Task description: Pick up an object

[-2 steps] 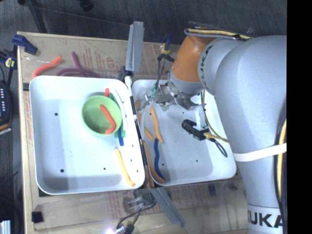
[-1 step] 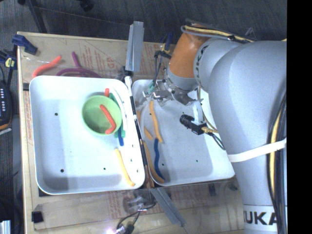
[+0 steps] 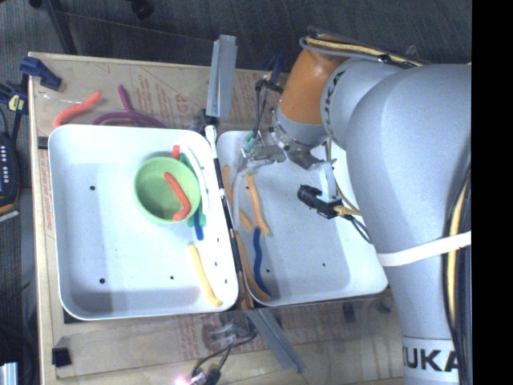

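Observation:
My gripper (image 3: 255, 156) hangs low over the far left corner of the right bin (image 3: 321, 271), under the orange wrist band. Just below it an orange stick (image 3: 256, 205) lies along the bin's left side, and a blue stick (image 3: 258, 255) lies nearer the front. Whether the gripper touches any of them is hidden by the wrist. In the left bin (image 3: 96, 247) a green bowl (image 3: 156, 192) holds a red curved piece (image 3: 178, 189). A yellow stick (image 3: 205, 276) and a blue piece (image 3: 199, 228) lie by that bin's right wall.
The grey arm (image 3: 401, 151) covers the right bin's right side. A black cable plug (image 3: 317, 201) hangs above the bin floor. Orange (image 3: 76, 109) and purple (image 3: 128, 119) pieces lie on the bench behind the left bin. A grey bar (image 3: 221, 74) stands between the bins.

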`<state>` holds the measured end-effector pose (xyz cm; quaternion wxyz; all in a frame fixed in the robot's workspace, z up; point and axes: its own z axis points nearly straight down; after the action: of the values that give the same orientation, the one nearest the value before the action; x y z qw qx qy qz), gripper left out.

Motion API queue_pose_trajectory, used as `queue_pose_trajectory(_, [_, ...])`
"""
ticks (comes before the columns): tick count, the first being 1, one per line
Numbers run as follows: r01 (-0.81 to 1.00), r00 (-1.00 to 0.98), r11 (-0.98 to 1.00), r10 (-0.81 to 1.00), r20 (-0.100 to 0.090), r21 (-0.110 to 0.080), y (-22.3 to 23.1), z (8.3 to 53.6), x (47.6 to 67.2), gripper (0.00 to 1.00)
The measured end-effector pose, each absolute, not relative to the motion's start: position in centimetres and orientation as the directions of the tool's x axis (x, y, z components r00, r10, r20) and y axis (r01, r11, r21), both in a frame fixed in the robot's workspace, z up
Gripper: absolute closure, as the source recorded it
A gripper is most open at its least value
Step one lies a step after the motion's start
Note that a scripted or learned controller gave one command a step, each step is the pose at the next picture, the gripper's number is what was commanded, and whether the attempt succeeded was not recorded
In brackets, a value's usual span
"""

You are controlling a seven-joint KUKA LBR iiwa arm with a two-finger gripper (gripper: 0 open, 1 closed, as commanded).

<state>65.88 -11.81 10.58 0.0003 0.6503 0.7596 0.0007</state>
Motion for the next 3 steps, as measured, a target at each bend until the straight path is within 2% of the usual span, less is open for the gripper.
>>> queue_pose_trajectory(1, [0.973, 0.231, -0.231, 0.973, 0.000, -0.003, -6.9, 19.2, 61.0, 1.00])
queue_pose_trajectory(2, [0.998, 0.058, -0.058, 0.998, -0.001, -0.001, -15.6, 23.8, 56.8, 1.00])
queue_pose_trajectory(3, [0.998, 0.058, -0.058, 0.998, 0.000, -0.001, -15.6, 23.8, 56.8, 0.00])
